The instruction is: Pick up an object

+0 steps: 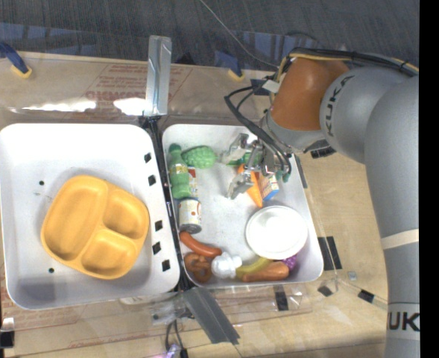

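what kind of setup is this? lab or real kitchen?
Likely a lab pick-and-place bench, not a kitchen: a robot arm reaches into the right white bin of toy food, the left bin holds a yellow divided plate, and cables trail.

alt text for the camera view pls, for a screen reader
The grey arm's gripper is down in the right bin, over an orange item near its back edge; whether it grips anything cannot be told. That bin also holds a green bottle, a white bowl, a small can and toy food along the front. The left bin holds a yellow divided plate.
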`<state>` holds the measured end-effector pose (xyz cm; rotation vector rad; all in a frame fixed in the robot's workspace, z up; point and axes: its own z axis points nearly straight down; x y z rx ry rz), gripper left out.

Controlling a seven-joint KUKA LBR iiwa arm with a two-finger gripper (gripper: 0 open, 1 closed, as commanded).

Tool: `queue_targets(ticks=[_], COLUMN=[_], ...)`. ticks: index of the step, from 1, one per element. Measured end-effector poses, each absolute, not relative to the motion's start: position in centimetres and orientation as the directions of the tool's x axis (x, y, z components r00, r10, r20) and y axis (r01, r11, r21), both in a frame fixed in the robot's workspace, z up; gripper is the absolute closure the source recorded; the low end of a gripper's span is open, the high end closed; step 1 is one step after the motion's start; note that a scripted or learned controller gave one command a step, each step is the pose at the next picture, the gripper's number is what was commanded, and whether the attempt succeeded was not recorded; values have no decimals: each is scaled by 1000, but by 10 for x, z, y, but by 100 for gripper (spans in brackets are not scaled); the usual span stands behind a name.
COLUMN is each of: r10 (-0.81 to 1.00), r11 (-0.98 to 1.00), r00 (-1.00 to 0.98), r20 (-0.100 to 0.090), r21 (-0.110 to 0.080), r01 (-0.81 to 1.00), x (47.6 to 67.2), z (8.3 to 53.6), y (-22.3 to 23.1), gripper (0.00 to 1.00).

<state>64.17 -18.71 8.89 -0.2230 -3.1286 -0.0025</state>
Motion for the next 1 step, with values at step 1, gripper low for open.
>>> queue_targets(ticks=[1], r10=[260], r11=[966], r00=[-966], r20=[-4], r21=[0], r01=[260], x=[584], z=[94], y=[-209], gripper=[0])
